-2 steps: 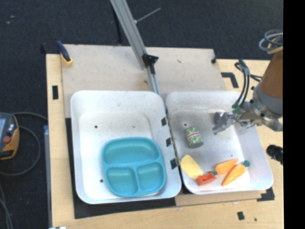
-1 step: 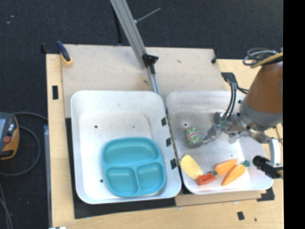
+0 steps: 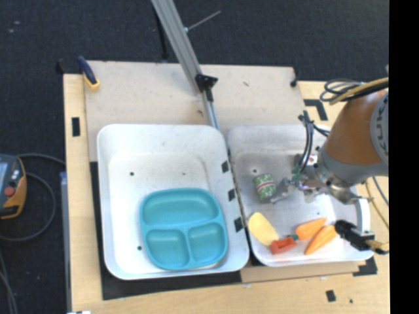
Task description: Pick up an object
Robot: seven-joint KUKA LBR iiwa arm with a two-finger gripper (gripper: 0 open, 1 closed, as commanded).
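Teal divided tray [image 3: 183,228] fills my left bin [image 3: 118,142].
Right bin [image 3: 262,139] holds can [image 3: 264,186], carrots [image 3: 315,234], yellow piece [image 3: 262,227]; gripper [image 3: 288,190] beside can, grip unclear.

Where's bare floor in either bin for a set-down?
Left bin: bare strip behind the blue tray. Right bin: bare back end, behind the green can. Crowded at its front: yellow piece, red piece, carrots, end effector nearby.

Robotics lab: plywood bench [image 3: 163,93] on dark carpet, two white bins [image 3: 124,149], aluminium camera mast [image 3: 173,31], loose cables [image 3: 39,169] (toy food as test props).
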